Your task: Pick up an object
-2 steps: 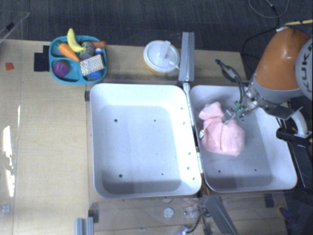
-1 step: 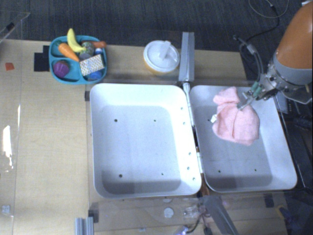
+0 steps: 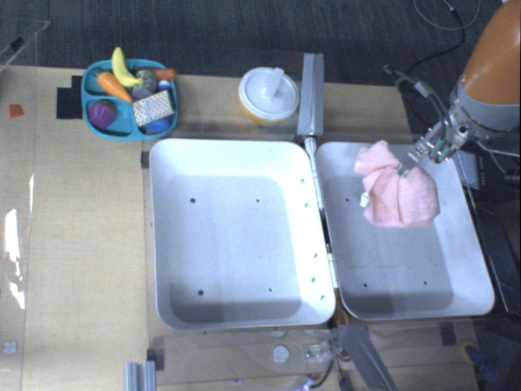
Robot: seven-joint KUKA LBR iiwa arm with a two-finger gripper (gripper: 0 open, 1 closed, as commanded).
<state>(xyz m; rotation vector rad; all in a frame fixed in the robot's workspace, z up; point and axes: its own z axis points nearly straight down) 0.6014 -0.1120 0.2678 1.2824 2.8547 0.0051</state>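
A crumpled pink cloth (image 3: 396, 189) lies in the upper part of the right bin (image 3: 407, 287). My gripper (image 3: 409, 164) comes in from the right at a slant, and its tip rests at the cloth's upper right edge, touching or just above the fabric. The arm's grey wrist and orange band (image 3: 494, 47) rise toward the upper right corner. The cloth sits flat on the bin floor, not lifted.
The left bin (image 3: 236, 300) stands beside the right one, with a metal divider bar (image 3: 310, 96) behind them. A white lidded cup (image 3: 269, 93) and a blue tray of toy food (image 3: 129, 98) sit on the bench at the back left.
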